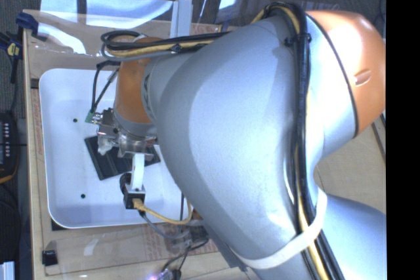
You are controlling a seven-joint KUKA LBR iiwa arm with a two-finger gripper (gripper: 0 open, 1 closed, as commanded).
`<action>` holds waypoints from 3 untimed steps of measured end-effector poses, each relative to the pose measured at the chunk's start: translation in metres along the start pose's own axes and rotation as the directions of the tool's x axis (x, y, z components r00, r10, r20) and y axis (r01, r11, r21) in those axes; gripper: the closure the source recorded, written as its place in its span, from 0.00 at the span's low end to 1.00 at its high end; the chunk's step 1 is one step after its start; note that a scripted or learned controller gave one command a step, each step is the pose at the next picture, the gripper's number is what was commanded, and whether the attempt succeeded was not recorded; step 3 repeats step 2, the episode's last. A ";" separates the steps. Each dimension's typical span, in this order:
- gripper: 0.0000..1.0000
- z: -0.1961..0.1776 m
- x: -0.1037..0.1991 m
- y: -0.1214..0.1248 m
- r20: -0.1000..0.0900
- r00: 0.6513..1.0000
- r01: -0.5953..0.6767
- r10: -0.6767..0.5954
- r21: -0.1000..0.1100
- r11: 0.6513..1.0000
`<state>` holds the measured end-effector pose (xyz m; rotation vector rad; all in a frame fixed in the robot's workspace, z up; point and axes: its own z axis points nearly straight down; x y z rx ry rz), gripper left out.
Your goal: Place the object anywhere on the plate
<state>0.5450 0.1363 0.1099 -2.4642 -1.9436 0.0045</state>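
Observation:
My gripper (pixel 125 157) hangs low over the left white bin (pixel 59 115), near its middle. It shows as a dark block under the orange band (pixel 128 92) of the wrist, with a white bracket and a yellow cable (pixel 161 216) trailing toward the bin's near wall. The wrist and the dark body hide whatever lies directly beneath the gripper. Two small dark specks (pixel 83 195) sit on the bin floor to its left. The grey arm (pixel 262 128) covers the whole right side of the bench, and what it hides there I cannot tell.
The left bin's floor shows bare white to the left of the gripper and along its near wall. A black cable loop (pixel 125 39) lies on the bench beyond the bin. Blue clamps (pixel 26 23) sit at the bench's far left corner.

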 end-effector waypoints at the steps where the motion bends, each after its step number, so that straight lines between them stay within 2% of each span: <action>1: 1.00 -0.082 -0.065 0.042 0.000 0.998 0.070 -0.070 -0.001 0.998; 2: 1.00 0.020 -0.029 -0.065 0.001 0.997 -0.082 0.082 0.003 0.997; 3: 1.00 0.020 -0.029 -0.065 0.001 0.997 -0.082 0.082 0.003 0.997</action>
